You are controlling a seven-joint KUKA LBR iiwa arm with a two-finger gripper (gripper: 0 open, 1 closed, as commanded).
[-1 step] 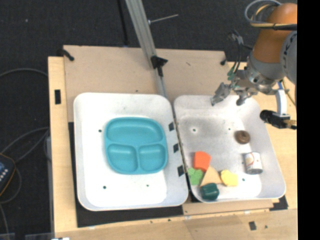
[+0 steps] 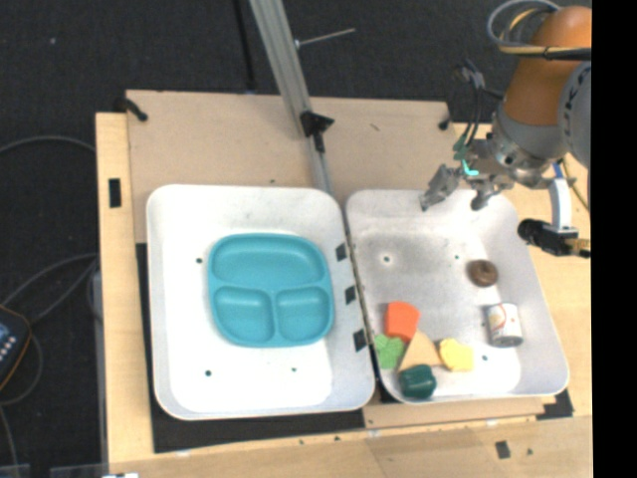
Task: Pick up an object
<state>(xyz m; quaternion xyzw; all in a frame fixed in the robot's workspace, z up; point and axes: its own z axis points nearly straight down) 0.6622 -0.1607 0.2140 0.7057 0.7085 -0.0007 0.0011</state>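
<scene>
Nearest the lens, a dark green block (image 2: 418, 380) sits at the front edge of the right bin (image 2: 428, 237), well below the gripper (image 2: 458, 189) and a little to its left. Touching or just beside it lie a tan wedge (image 2: 422, 351), a light green piece (image 2: 387, 350), an orange block (image 2: 401, 319) and a yellow piece (image 2: 457, 355). A small silver can (image 2: 503, 324) lies on its side below the gripper and to its right, and a brown disc (image 2: 483, 273) rests between the can and the gripper. The gripper hangs over the bin's far edge with its two fingers spread apart and nothing between them. Far to the gripper's left, the left bin (image 2: 179, 227) holds a teal divided plate (image 2: 269, 289).
</scene>
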